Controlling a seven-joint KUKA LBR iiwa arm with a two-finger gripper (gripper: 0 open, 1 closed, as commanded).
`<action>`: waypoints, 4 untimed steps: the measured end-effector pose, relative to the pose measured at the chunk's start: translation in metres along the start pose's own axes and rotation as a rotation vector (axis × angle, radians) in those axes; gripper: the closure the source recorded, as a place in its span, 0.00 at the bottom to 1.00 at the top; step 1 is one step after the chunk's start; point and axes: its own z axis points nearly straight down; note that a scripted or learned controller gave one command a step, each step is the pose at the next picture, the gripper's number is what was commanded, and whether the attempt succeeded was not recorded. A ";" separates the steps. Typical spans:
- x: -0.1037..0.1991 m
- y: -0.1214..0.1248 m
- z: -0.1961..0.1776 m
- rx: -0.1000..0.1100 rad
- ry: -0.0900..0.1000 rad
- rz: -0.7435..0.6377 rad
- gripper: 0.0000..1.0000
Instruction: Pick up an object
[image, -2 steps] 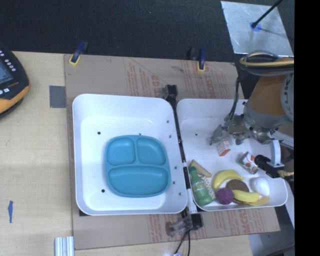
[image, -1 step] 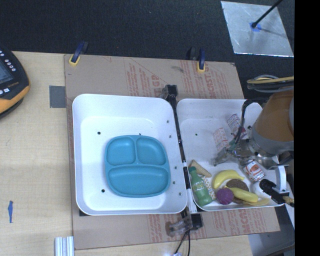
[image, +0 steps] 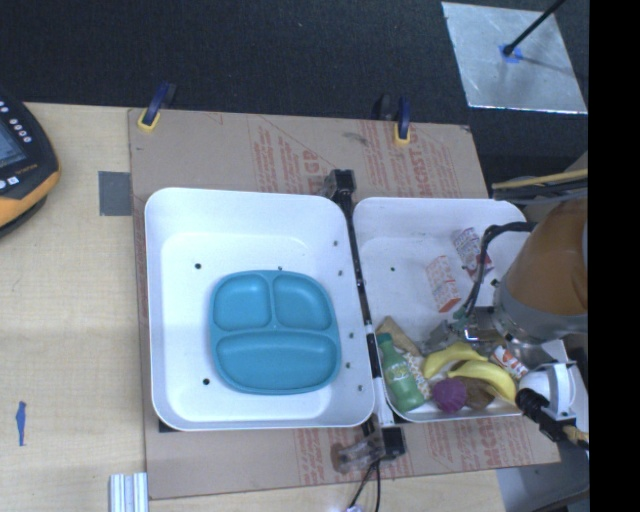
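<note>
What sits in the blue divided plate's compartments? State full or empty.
Empty. The blue divided plate lies flat in the left bin, and all three of its compartments show bare blue.

Both white bins, left bin (image: 170, 300) and right bin (image: 400, 225), are looking like smooth glossy plastic. Blue divided plate (image: 275, 332) is showing as smooth plastic with a soft sheen. Bananas (image: 470, 368) are looking waxy smooth, toy-like. Green packet (image: 403, 380) is appearing as shiny printed wrapper. Brown board (image: 300, 150) under the bins is reading as matt cardboard with printed tape. Bench top (image: 60, 330) is looking like matt light wood.
</note>
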 end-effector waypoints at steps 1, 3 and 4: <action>-0.002 0.002 -0.011 -0.004 -0.002 -0.001 1.00; -0.029 0.083 -0.002 -0.011 -0.005 -0.001 0.00; -0.054 -0.015 0.000 0.002 0.000 0.006 0.00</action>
